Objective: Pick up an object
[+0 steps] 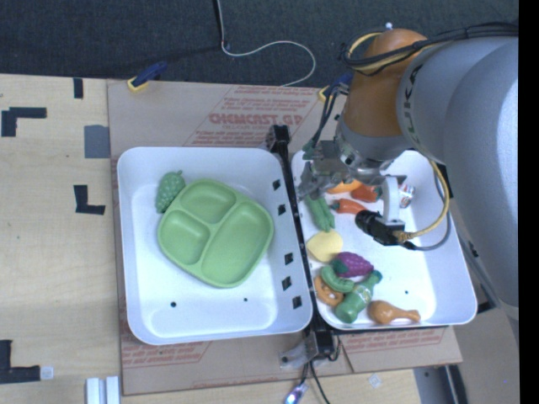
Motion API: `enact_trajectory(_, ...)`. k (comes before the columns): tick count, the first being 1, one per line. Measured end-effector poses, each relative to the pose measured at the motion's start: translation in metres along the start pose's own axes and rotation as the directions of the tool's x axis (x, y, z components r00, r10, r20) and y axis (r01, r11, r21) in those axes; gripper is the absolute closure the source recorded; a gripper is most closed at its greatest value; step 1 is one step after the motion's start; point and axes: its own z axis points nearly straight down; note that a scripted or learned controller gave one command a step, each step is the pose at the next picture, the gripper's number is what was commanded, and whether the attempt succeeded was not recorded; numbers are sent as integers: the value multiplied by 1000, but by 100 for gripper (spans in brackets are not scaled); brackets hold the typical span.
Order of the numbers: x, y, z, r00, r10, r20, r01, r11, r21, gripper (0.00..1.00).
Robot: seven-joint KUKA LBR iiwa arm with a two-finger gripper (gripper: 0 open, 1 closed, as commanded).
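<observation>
The gripper [324, 178] hangs over the upper left part of the right bin [438, 297], under the orange wrist band. It sits just above a green pepper-like toy [320, 213] and an orange carrot toy [354, 192]. Below them lie a yellow lemon [324, 245], a purple eggplant [352, 265], a green bottle-like toy [355, 299], an orange-green piece [327, 287] and a brown drumstick [392, 314]. The arm's body hides the fingers.
The left bin [143, 301] bears a green divided plate [216, 232] with a green grape bunch [169, 189] beside its upper left. A black divider with clips [290, 225] runs between the bins. A black cable connector [379, 227] hangs over the right bin.
</observation>
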Motion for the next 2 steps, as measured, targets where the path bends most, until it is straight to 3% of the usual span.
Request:
enact_trajectory(1,-45,-63,-94,1000,14,6,-14,1000,0,100)
enact_trajectory(2,43,-118,-339,1000,3,0,-3,1000,-11,100)
